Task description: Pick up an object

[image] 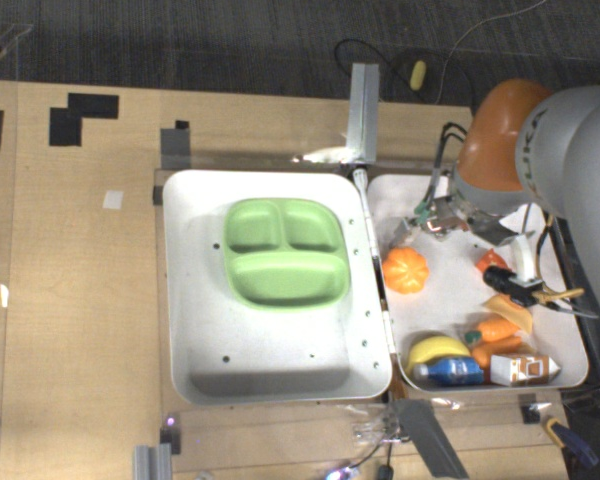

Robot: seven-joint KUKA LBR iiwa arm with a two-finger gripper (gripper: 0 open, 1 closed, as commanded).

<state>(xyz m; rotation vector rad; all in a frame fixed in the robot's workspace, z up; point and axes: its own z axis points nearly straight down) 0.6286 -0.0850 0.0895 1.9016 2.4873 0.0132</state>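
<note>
i see a small orange pumpkin (407, 269), round and ribbed with a matte skin, lying in the right bin (580, 368) close to its left wall. the pincer (427, 220) hovers just beyond it on the far side, a little to the right, not touching; its state i cannot tell. a smooth green divided plate (284, 251) sits in the left bin (195, 348) on the wooden surface (70, 298).
</note>
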